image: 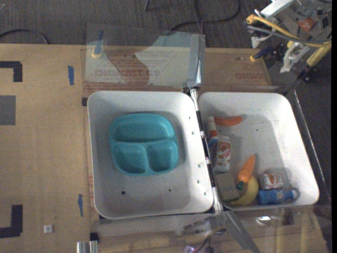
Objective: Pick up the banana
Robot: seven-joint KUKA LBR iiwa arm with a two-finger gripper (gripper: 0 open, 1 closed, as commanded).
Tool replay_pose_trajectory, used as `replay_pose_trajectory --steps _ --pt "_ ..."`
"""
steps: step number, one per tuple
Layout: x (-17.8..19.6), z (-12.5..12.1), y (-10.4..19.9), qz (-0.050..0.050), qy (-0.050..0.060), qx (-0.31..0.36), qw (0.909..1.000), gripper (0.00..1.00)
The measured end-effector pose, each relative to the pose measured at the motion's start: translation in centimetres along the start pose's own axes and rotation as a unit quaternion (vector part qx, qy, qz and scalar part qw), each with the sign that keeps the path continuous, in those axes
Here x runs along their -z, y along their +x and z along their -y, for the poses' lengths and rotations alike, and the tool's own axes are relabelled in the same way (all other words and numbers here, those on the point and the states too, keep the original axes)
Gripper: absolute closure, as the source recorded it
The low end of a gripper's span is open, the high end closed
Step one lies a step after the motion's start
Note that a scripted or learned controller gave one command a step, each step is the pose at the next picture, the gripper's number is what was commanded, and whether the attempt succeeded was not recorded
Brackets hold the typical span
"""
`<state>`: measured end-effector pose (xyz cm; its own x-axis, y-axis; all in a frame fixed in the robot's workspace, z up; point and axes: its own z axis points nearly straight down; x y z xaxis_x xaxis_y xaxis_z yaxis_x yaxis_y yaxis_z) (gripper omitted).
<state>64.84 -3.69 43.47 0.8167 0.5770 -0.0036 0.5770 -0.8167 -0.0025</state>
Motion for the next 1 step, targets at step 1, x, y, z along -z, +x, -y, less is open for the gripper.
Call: replay_pose_trajectory --steps 1 --pt "0.0 0.04 0.04 0.0 0.0 0.0 1.0 0.0"
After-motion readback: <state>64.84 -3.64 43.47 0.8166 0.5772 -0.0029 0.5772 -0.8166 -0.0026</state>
